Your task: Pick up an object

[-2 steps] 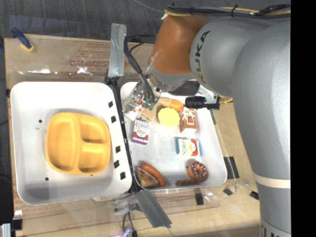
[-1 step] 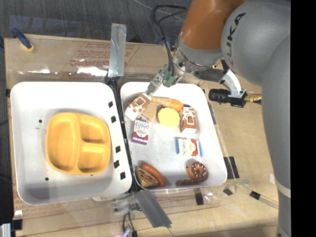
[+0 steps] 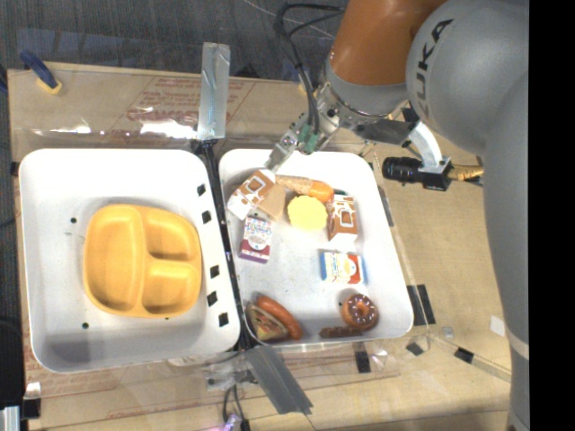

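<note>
Clearly, "KUKA" lettering marks the grey arm; carton labels unreadable.

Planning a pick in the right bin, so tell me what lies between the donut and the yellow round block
In the camera view, a small white carton with blue and red print lies between the donut and the yellow round block, slightly right of the straight line.

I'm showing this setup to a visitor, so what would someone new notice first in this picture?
Probably the big grey arm with its orange band, looming over the top right. Next comes the yellow divided tray lying alone in the left bin. Then the clutter of toy food in the right bin: a chocolate donut near its lower right corner, a yellow disc toward the top, and small cartons around it.
</note>
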Controlling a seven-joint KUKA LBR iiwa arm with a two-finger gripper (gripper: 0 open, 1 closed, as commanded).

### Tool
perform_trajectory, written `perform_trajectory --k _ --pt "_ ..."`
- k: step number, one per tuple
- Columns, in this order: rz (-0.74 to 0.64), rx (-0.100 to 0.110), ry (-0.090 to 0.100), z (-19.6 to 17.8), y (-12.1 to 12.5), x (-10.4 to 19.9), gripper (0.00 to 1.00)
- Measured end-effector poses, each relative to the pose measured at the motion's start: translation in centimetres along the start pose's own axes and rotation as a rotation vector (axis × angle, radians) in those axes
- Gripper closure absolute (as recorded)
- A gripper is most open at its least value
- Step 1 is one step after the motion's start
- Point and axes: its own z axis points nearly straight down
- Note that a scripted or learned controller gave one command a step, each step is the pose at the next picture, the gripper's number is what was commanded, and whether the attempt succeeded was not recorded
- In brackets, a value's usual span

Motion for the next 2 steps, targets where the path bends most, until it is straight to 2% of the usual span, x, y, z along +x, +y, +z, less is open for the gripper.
perform_trajectory --k 1,2 --pt "-0.009 0.001 -0.002 -1.0 0.2 0.1 1.00" --pt "-0.166 0.006 0.007 6.7 -6.4 -6.7 1.00"
